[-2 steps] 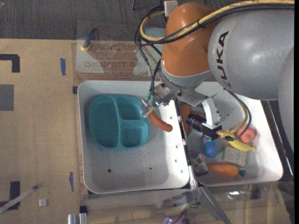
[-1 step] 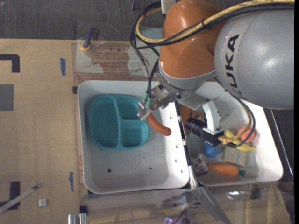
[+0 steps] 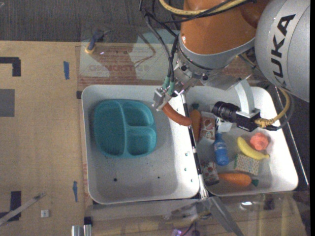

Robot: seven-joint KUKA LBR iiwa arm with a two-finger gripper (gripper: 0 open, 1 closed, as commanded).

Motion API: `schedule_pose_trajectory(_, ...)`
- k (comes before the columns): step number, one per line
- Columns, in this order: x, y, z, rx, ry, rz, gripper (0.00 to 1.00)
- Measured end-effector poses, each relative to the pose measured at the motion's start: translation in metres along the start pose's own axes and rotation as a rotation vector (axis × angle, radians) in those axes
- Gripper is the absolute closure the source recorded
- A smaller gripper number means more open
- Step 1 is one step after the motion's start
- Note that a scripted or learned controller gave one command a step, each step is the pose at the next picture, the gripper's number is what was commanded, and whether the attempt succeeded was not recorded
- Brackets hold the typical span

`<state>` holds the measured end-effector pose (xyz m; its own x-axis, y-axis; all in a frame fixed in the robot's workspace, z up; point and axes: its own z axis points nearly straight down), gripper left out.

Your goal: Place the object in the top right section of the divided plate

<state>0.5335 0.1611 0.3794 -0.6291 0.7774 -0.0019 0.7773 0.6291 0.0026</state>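
Observation:
The teal divided plate (image 3: 125,128) lies in the upper left of the left bin (image 3: 142,181), with one large section on its left and two smaller ones on its right. My gripper (image 3: 164,101) hangs just right of the plate's top right corner, by the wall between the bins. A reddish-brown sausage (image 3: 177,116) slants down to the right from the fingertips, its upper end caught between them. The gripper is shut on it.
The right bin (image 3: 283,181) holds an orange carrot (image 3: 196,124), a snack packet (image 3: 207,128), a blue bottle (image 3: 221,151), a banana (image 3: 252,149), a pink fruit (image 3: 260,141), a second carrot (image 3: 236,179) and a patterned packet (image 3: 247,165). The arm's black camera unit (image 3: 236,114) overhangs that bin.

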Motion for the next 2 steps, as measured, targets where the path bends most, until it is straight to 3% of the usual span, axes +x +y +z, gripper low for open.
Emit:
schedule_pose_trajectory(1, 0.003, -0.037, 0.1, 0.002, 0.001, 0.085, 1.0)
schedule_pose_trajectory(2, -0.028, 0.056, 0.094, 0.001, 0.001, 0.113, 1.0)
